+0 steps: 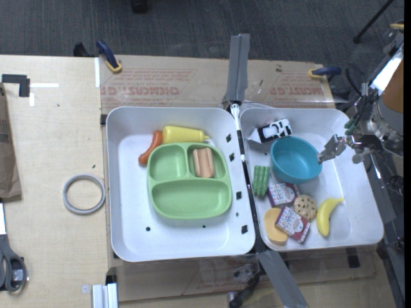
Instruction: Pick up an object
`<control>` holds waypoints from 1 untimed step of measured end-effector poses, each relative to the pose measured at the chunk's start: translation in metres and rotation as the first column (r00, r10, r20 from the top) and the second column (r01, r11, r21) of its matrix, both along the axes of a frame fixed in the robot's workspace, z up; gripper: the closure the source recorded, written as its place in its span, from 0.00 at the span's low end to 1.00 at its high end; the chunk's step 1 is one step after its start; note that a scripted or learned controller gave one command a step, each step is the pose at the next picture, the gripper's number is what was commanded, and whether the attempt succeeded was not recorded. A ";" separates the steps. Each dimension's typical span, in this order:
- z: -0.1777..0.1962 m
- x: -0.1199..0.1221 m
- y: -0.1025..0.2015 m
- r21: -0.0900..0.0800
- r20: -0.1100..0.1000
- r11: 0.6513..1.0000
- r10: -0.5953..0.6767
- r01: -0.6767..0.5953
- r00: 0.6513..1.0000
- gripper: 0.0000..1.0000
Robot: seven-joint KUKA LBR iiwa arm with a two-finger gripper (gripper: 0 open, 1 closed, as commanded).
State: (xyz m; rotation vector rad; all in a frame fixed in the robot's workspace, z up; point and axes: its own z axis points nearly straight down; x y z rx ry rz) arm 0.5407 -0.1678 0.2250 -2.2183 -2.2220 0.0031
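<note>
Hand [332, 149] low over right bin [359, 233], fingers slightly apart, nothing between them. Blue bowl [295, 160] just left of it, near touching. Banana [327, 215] below; cookie [304, 205] and green tray [189, 188] farther left.

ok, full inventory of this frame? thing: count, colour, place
shallow plastic bins: 2, white, side by side on bench
divided plastic tray: 1, green, left bin
toy hot dog: 1, pinkish, in tray's upper right compartment
toy mustard bottle: 1, yellow, left bin above tray
toy carrot: 1, orange, left bin beside tray
round plastic bowl: 1, blue, right bin
toy banana: 1, yellow, right bin
toy cookie: 1, tan, right bin
ridged green toy: 1, green, right bin's left side
tape ring: 1, grey, bench left of bins
gripper: 1, grey, over right bin beside bowl
</note>
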 end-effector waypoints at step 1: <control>-0.108 -0.036 -0.037 0.001 0.001 0.997 0.072 -0.072 0.997 0.00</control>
